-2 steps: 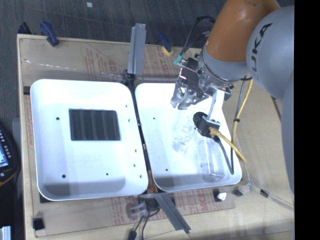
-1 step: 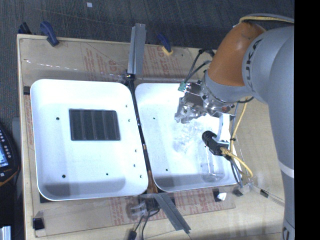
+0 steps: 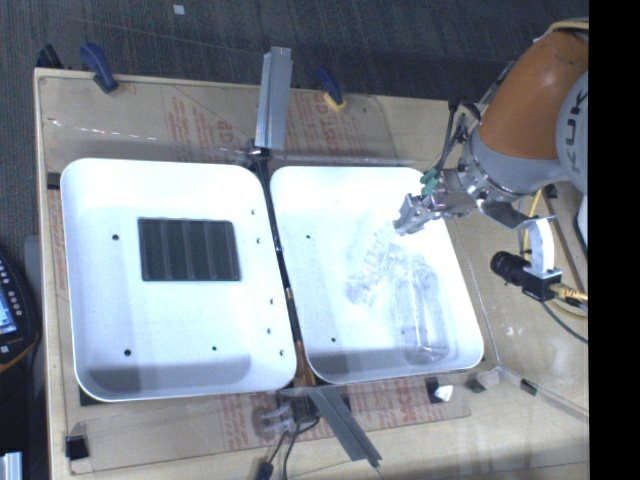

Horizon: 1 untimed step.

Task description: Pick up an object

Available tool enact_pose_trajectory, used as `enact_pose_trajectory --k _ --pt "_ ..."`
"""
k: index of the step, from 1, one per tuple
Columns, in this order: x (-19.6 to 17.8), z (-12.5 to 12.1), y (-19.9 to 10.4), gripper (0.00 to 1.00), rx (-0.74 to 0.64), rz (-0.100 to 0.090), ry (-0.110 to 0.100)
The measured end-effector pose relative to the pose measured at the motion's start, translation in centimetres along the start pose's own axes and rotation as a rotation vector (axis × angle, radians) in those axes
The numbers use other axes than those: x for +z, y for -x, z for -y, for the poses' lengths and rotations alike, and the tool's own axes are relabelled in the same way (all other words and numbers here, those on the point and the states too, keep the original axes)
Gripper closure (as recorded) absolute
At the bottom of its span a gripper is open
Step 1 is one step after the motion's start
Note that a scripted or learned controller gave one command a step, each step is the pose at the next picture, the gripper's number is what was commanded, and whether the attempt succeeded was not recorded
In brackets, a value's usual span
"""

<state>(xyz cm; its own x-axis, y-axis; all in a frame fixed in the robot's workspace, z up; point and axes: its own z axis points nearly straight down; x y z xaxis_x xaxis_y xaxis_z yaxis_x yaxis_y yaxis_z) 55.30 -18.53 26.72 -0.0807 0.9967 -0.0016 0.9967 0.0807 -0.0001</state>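
Gripper (image 3: 412, 214) sits over the right bin (image 3: 300, 268) — grasp state cannot be determined. Clear plastic objects (image 3: 400, 283) lie just below it; a dark grille (image 3: 189, 249) lies far left.

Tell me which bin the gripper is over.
The right bin: the gripper hangs over its upper right part, near clear plastic items. The left bin has a dark grille instead.
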Motion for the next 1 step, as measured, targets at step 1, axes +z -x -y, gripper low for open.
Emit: enact_pose_trajectory --k 1 --pt "-7.78 2.42 -2.48 1.00 0.186 0.000 0.001"
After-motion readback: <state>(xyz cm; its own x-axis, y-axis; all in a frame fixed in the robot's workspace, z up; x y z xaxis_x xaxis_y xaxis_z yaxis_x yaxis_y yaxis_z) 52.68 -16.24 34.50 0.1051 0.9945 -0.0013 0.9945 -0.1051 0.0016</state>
